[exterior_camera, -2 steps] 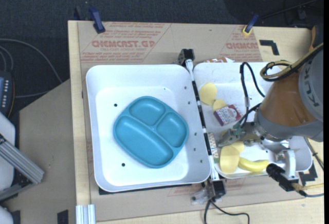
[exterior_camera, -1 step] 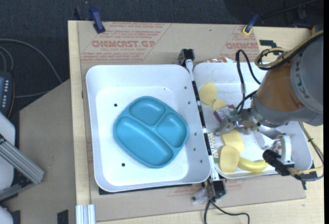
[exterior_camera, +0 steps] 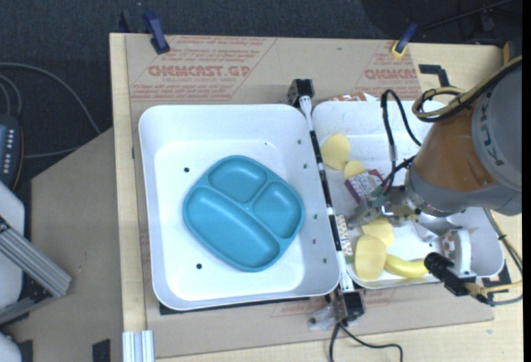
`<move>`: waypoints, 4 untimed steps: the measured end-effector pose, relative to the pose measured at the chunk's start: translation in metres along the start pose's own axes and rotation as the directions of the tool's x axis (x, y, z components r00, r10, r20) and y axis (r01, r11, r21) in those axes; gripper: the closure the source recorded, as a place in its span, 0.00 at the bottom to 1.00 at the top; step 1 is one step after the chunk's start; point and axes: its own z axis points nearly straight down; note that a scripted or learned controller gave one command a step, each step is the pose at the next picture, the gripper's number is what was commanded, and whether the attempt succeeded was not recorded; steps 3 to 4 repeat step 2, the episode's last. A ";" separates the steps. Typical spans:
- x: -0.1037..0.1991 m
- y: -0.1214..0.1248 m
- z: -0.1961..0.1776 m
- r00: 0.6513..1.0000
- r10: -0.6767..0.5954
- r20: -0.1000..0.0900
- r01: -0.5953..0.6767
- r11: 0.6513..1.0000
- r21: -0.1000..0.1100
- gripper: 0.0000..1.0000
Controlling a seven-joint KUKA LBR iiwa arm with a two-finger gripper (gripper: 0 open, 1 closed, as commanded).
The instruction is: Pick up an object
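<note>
Reaching in from the right of the frame, the gripper (exterior_camera: 383, 207) is low in the right bin (exterior_camera: 365, 114), among the toy food; whether it is clenched or released I cannot tell. Nearest lies a yellow lemon-like piece (exterior_camera: 377, 231), just below it, with a larger yellow pear-like piece (exterior_camera: 370, 257) further down and a banana (exterior_camera: 405, 267) lying roughly left to right at lower right. A small purple-and-white packet (exterior_camera: 362, 183) sits just up-left, and another pale yellow piece (exterior_camera: 336, 149) beyond. The crowding (pieces touching each other) could spoil a clean grasp. In the left bin (exterior_camera: 166, 128) rests a blue divided plate (exterior_camera: 241, 212), well apart.
</note>
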 end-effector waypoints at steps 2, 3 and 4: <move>0.059 0.006 -0.100 1.000 -0.001 0.000 0.001 1.000 -0.003 1.00; 0.059 0.006 -0.100 1.000 -0.001 0.000 0.001 1.000 -0.003 1.00; 0.059 0.006 -0.100 1.000 -0.001 0.000 0.001 1.000 -0.003 1.00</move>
